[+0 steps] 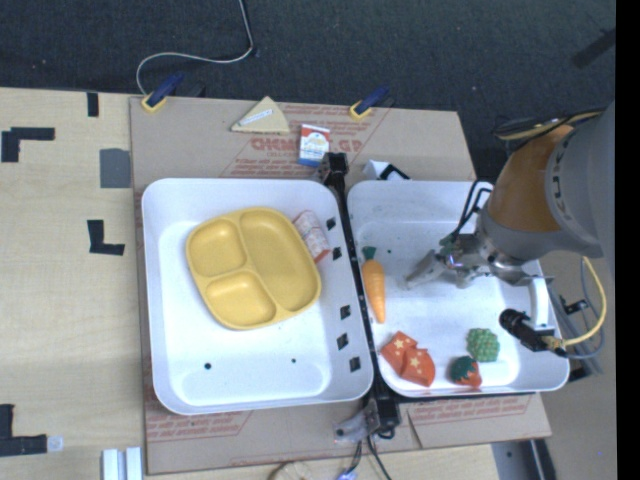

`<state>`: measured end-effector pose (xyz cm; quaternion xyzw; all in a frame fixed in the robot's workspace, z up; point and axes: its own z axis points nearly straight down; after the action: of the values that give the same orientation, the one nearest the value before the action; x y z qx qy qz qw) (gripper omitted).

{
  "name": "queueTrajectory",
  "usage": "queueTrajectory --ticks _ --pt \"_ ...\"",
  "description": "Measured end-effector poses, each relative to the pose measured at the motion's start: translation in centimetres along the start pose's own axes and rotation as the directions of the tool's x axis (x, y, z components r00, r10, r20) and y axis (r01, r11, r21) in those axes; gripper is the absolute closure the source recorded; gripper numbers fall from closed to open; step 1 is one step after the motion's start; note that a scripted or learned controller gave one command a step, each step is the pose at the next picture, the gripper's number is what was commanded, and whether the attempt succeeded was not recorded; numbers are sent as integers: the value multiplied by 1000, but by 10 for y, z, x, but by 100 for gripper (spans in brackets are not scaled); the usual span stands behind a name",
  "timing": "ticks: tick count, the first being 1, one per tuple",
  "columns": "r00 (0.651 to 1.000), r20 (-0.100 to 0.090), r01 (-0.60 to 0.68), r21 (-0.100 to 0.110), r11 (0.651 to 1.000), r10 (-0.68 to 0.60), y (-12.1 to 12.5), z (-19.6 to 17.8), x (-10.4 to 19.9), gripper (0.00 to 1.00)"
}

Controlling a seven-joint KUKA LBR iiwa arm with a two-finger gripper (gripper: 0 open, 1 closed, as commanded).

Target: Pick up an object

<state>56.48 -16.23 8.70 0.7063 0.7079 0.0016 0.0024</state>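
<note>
You're over the right bin (400, 203) now, arm (545, 193) reaching in from the right, and the gripper (425, 271) is low above bare white floor with its two fingers spread apart and nothing between them, so it's released, empty. Nearest candidate is the carrot (375, 290), lying lengthwise just beside the divider at the bin's left wall, close off your fingertips; that looks like the one to go for. Line the fingers across its narrow width, not along its length, and come straight down over the thicker upper half, because it tapers and a smooth plastic cone will likely squirt out if you pinch near the tip. Mind the bin wall right next to it; I'd guess there's little room for the outer finger there. Working down in size: both bins are shallow, glossy, hard white trays with rounded corners; the left bin (165, 298) carries a yellow plate (250, 266), smooth, three compartments, too broad for your fingers, with a small crumpled packet (313, 234) touching its upper right edge. Back on your side, near the front wall, there's a red faceted piece (408, 358), angular and shiny, then a knobbly green broccoli (483, 344), and a small red-and-green strawberry-like toy (464, 371) just below it.
</note>
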Motion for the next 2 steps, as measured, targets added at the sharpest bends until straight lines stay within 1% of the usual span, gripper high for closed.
queueTrajectory --ticks 1,2 --pt "1000 3 -2 1 1000 2 53 1 64 0" --pt "1000 3 -1 7 1000 1 103 2 66 0"
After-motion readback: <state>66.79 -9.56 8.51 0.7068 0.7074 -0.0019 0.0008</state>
